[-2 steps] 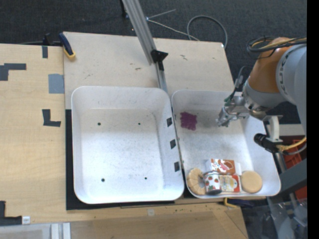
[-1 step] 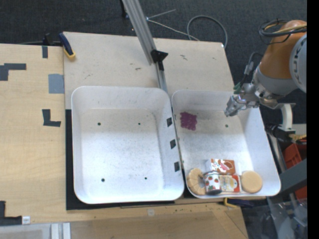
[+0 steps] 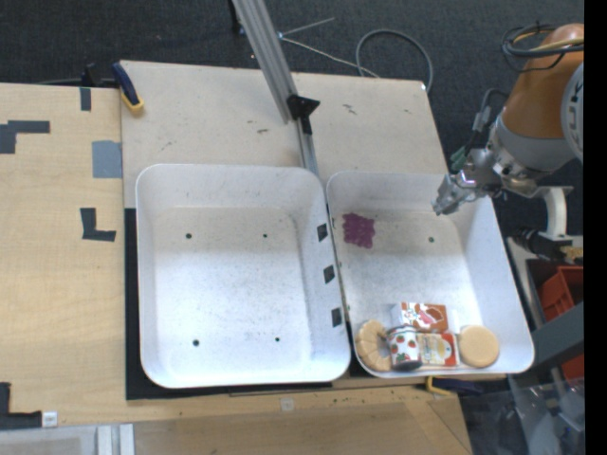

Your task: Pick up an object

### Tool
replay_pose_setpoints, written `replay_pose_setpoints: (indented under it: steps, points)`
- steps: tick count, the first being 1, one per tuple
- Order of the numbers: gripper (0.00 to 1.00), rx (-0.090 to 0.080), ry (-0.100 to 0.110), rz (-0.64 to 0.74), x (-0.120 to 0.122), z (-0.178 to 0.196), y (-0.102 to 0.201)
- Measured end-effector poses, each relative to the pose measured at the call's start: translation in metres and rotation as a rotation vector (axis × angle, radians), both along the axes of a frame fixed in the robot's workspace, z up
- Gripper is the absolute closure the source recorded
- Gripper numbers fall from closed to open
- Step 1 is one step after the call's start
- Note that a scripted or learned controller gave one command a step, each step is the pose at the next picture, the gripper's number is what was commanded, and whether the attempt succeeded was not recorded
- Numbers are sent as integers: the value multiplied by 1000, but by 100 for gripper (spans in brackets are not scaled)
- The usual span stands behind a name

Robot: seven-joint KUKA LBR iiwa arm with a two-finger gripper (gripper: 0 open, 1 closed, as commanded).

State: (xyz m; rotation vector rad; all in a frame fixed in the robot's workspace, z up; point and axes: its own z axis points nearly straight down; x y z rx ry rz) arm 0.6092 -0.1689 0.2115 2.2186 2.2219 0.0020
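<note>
Step in hand, as I judge it: approach, nothing picked. My end effector (image 3: 446,203) hangs over the right bin's (image 3: 493,254) far right corner; I cannot tell its opening, and nothing shows in it. Candidates: purple piece (image 3: 358,228) mid-bin; red-and-white packets (image 3: 417,337) and round biscuits (image 3: 479,346) at the near wall. Next: travel, descend.

Grey arm with orange band (image 3: 541,83) enters from right; jaws (image 3: 446,202) sit over the far right rim of the right shallow white bin (image 3: 493,254), nothing visibly held. Flat purple crumpled piece (image 3: 358,228) lies left of the jaws, apart from them. Well nearer the camera than the jaws, clustered at the bin's near wall: red-and-white printed packet (image 3: 417,335), round tan cookie-like disc (image 3: 478,346), another tan disc (image 3: 373,344). Left shallow white bin (image 3: 152,254) far left of jaws, on pale wooden table (image 3: 57,254).
</note>
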Motion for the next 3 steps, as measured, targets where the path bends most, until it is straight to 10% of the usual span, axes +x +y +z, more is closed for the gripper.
replay_pose_setpoints:
  steps: [3]
  points:
    - [100, 2, 4, 7, -24, 4, 168]
